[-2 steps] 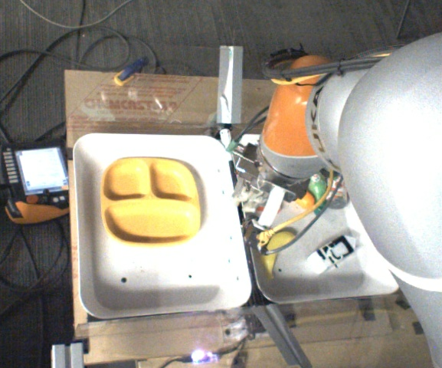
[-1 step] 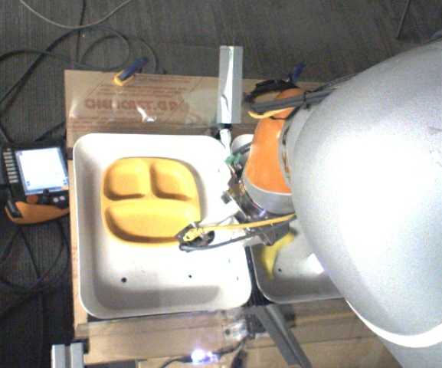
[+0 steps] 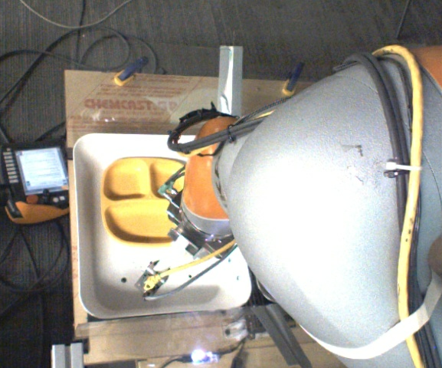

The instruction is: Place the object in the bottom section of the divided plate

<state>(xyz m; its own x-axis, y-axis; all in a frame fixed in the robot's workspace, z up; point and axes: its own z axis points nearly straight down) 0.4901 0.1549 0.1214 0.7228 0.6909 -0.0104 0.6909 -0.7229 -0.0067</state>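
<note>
Glossy yellow divided plate (image 3: 132,202), smooth white bin (image 3: 90,274), rounded grey arm (image 3: 320,205)

Probably a robotics lab: floor cables (image 3: 60,44), handheld control pendant (image 3: 35,171), clamped bench (image 3: 129,90).

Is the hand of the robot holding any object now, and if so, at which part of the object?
It cannot be told. The grey arm hides the hand, which is somewhere over the yellow divided plate in the white bin, so no grasp is visible.

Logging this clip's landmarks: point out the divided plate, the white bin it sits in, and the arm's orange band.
divided plate (image 3: 132,205): camera view, bottom section's floor.
white bin (image 3: 90,228): camera view, bare left wall.
orange band (image 3: 204,186): camera view, its exposed left side.
</note>
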